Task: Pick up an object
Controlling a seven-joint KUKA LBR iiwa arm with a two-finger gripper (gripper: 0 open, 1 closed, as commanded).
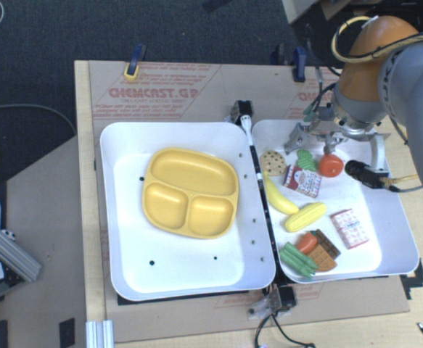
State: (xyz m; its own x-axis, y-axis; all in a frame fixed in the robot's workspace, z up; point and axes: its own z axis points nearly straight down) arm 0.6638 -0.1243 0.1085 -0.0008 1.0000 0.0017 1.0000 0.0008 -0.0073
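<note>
Gripper [320,145] low in right bin [392,223], jaws' state impossible to tell. Tomato [331,166] just beside, red-labelled packet [303,182] near; print unreadable. "CHEMCAST" stamped on board [153,91] well apart.

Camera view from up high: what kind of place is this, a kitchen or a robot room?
Probably a robot lab, not a kitchen. A grey robot arm reaches over two white bins on a cardboard-covered bench, with toy food like a plastic banana for practice.
</note>
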